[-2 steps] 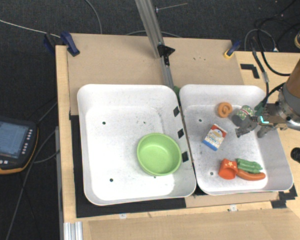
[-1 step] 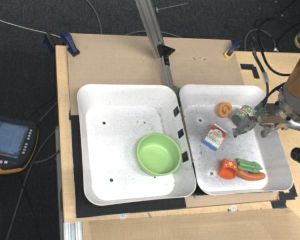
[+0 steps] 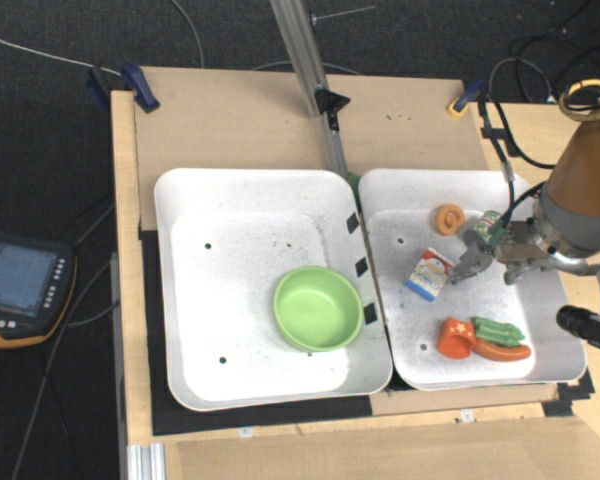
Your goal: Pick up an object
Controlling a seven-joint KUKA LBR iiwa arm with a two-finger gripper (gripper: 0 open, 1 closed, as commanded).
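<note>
Over the right bin (image 3: pixel 405 193), claw (image 3: pixel 474 264) beside small carton (image 3: pixel 429 273), print unreadable, claw's grip state unclear

No readable text showing anywhere. Small carton (image 3: pixel 430 273) in right bin (image 3: pixel 540 368) carrying print, too blurry to read. Handheld pendant (image 3: pixel 20 288) screen glowing, nothing legible.
</note>
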